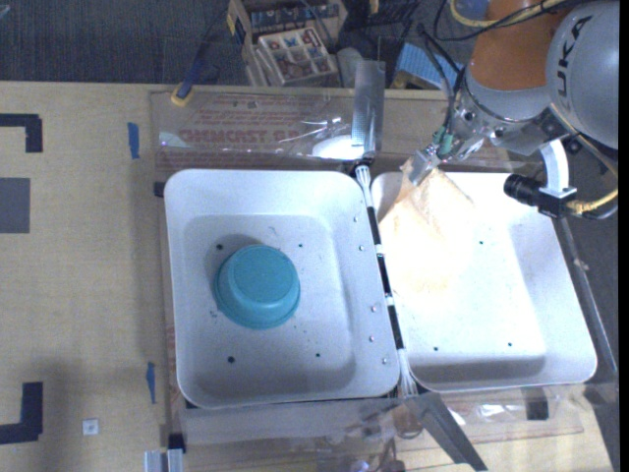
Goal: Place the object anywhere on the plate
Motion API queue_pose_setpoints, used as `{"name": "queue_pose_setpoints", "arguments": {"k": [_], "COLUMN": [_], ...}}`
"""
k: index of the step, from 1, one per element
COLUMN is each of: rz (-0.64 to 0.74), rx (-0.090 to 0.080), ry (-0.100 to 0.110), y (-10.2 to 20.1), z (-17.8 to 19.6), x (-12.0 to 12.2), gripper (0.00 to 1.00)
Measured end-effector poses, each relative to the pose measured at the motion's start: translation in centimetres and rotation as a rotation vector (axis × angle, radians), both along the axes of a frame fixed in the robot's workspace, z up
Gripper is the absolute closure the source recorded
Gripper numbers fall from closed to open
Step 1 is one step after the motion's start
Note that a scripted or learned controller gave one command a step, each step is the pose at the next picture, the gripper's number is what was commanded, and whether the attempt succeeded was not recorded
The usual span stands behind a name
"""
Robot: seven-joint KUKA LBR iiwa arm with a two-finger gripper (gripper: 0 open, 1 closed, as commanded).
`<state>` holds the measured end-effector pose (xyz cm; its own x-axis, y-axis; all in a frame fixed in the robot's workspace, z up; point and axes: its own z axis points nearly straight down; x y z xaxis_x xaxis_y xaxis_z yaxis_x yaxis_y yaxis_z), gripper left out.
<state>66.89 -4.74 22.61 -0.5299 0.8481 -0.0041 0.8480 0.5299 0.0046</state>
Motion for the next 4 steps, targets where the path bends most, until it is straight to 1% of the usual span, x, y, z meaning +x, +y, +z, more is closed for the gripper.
{"name": "queue_pose_setpoints", "arguments": {"k": [1,2,3,4], "rz": [0.398,0.793,1.011,1.013], "rx": [0.000,-0.001,-0.002,-0.001], "ry": [0.004,0.003,0.003,0.003], "y": [4.4,8.4,13.8,17.5], "z": [-0.9,-1.2,-0.3,0.0], "x": [-2.0,-3.5,-5.9,-7.7], "gripper": [1.00,1.00,1.00,1.00]}}
